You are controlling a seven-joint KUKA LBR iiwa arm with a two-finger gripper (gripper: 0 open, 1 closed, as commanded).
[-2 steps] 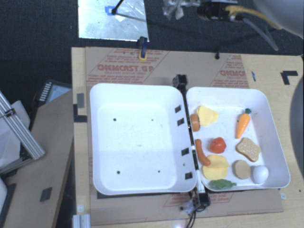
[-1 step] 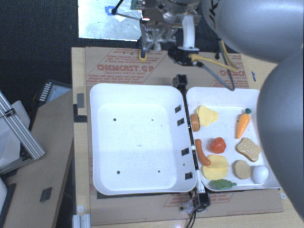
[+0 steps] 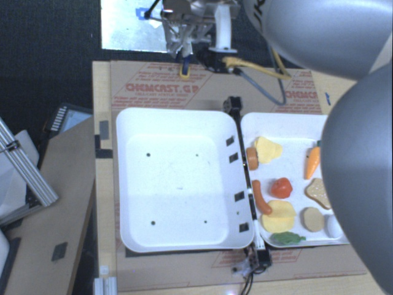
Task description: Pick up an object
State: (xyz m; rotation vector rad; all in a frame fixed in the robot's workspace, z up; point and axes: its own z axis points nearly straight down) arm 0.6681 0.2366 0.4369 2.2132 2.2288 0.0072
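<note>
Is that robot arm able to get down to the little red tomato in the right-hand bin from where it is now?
Probably yes. The tomato lies uncovered in the right bin, with small gaps to the sausage and yellow pieces. The gripper sits beyond the bins, nothing between.

Left bin (image 3: 178,183) lay beside right bin (image 3: 288,134); tomato (image 3: 281,187) sat inside right bin, sausage (image 3: 261,196) just left of it.

The right bin (image 3: 288,141) is covered along its right side by the blurred grey arm (image 3: 359,183). The bread slice (image 3: 317,192) and a white object (image 3: 333,226) are partly hidden behind it. The gripper (image 3: 184,57) is cut at the top edge; finger state cannot be resolved.
</note>
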